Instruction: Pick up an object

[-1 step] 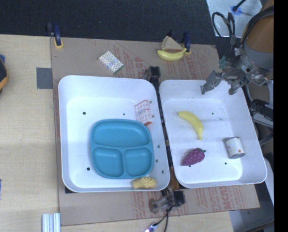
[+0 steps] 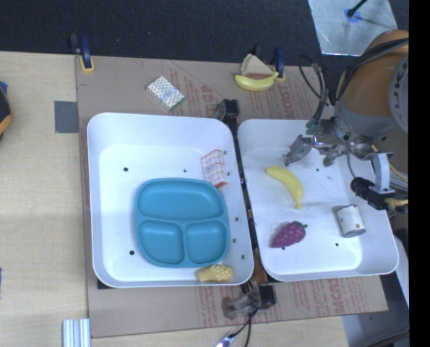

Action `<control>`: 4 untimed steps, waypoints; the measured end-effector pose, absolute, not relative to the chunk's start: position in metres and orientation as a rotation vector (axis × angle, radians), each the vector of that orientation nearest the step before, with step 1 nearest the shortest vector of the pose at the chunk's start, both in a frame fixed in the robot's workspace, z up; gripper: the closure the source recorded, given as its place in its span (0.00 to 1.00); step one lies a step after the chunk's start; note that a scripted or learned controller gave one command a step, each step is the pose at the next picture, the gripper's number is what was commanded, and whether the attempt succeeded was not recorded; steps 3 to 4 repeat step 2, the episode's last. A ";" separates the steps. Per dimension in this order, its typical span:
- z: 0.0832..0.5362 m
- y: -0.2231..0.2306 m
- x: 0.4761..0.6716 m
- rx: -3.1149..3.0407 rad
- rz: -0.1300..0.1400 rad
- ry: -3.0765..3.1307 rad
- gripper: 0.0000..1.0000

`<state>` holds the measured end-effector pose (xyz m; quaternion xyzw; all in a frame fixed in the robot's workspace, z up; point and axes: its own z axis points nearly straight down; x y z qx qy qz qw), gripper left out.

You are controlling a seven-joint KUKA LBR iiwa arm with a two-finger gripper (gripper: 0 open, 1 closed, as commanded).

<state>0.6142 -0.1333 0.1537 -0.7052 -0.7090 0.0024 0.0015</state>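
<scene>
Inside the right bin, the gripper, apparently spread and empty, hovers just above-right of the banana, which lies diagonally.

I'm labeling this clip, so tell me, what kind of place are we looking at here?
Most likely a robotics lab bench set up for grasping trials: two white bins clamped side by side, toy food such as a banana and grapes, and a robot arm reaching in.
</scene>
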 end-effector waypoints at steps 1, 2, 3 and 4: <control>0.091 -0.109 0.611 -2.214 0.007 -2.225 0.00; 0.102 -0.110 0.612 -2.211 0.009 -2.229 1.00; 0.102 -0.110 0.612 -2.211 0.009 -2.229 1.00; 0.102 -0.110 0.612 -2.211 0.009 -2.229 1.00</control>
